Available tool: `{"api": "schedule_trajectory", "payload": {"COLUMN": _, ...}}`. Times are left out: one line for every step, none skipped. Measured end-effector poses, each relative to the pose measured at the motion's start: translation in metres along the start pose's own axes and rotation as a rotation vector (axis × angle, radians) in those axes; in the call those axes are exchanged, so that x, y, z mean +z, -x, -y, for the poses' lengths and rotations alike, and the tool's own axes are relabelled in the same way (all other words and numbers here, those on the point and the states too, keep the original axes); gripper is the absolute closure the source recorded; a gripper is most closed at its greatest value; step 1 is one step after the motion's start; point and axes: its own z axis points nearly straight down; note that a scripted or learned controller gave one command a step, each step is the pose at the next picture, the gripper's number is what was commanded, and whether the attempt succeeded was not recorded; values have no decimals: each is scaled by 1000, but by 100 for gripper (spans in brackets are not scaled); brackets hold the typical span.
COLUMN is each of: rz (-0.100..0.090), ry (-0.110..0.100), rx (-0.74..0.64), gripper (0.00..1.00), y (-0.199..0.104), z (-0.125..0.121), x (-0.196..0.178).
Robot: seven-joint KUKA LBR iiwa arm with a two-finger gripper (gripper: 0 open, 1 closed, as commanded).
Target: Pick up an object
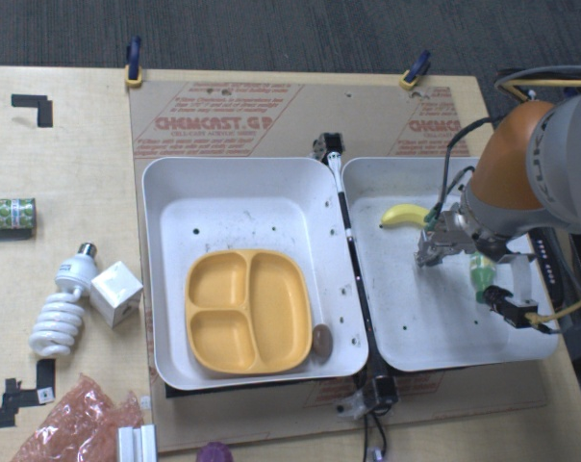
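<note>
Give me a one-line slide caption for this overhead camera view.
Gripper lowered into the right bin beside a banana; yellow divided plate in left bin.

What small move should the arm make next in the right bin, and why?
Probably shift the tool a little toward the far wall, onto the banana, then descend. The tool sits in the right bin just nearer than the banana's right end, so it is the closest object to grasp.

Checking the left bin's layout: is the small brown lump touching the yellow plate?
Touching. The camera view shows the brown lump pressed against the lower right edge of the yellow plate, with no white floor visible between them.
</note>
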Motion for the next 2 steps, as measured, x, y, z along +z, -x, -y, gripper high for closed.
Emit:
{"api": "schedule_trajectory", "payload": {"rz": 0, "ry": -1, "rx": -1, "gripper": 0, "y": -1, "z": -68, "x": 0}}
{"api": "schedule_trajectory", "payload": {"rz": -1, "ry": -2, "rx": 3, "gripper": 0, "y": 11, "z": 13, "x": 1}}
